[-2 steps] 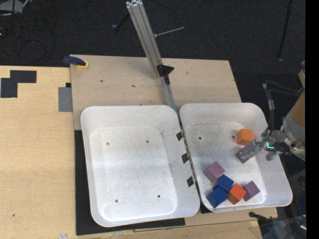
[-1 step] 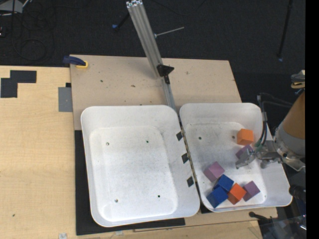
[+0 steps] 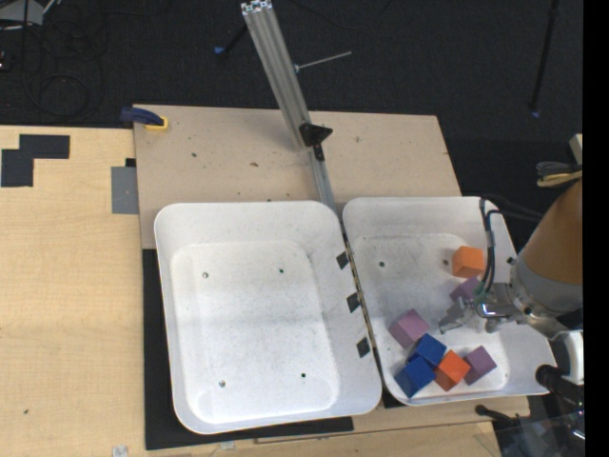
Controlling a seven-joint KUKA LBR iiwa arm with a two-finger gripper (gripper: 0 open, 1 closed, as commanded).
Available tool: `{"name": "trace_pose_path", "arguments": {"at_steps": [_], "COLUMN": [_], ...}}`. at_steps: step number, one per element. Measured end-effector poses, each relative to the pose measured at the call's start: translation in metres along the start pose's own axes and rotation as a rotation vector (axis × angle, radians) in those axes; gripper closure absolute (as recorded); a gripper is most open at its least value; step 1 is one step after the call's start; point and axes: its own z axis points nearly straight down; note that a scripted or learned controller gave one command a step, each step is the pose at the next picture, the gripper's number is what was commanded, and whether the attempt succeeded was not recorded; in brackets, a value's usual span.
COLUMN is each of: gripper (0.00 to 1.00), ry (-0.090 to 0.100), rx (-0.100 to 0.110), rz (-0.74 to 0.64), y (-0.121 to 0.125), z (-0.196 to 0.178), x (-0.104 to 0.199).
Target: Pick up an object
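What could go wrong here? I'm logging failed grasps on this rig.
The gripper hangs low in the right bin beside a tight cluster: pink block, blue blocks, orange block, purple block. Closing there may pinch two or push them apart. A purple piece lies partly hidden by the arm.

Two bins side by side on bench (image 3: 400, 150). Left bin (image 3: 249, 317) beside right bin (image 3: 419, 231), rims touching at middle. Right bin holds blocks: one block (image 3: 467, 261) near far right wall; cluster of blocks (image 3: 440, 353) at near edge, pieces touching. Gripper (image 3: 461, 314) inside right bin, between lone block and cluster. Metal rail (image 3: 284, 74) slants behind bins.
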Motion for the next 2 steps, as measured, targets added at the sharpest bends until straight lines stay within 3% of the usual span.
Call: {"name": "trace_pose_path", "arguments": {"at_steps": [1, 2], "gripper": [0.00, 1.00], "ry": [-0.001, 0.001], "rx": [-0.005, -0.004], "rz": [0.002, 0.009], "y": [0.0004, -0.0001], "z": [0.0246, 0.0146], "x": [0.0002, -0.0001]}}
